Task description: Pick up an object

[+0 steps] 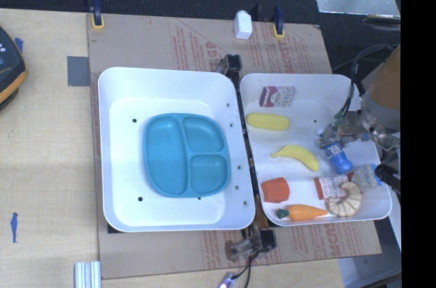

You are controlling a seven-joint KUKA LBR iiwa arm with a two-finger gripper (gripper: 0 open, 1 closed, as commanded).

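A: Gripper?
B: Low in right bin, over the blue bottle. Can't tell its state.
A: Others?
B: Banana, corn, carrot beside it; blue plate left bin.

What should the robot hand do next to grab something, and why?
Probably drop a little lower onto the small blue bottle. The gripper hangs just above it at the right bin's far side, and nothing shows between its fingers. The banana and corn lie farther left.
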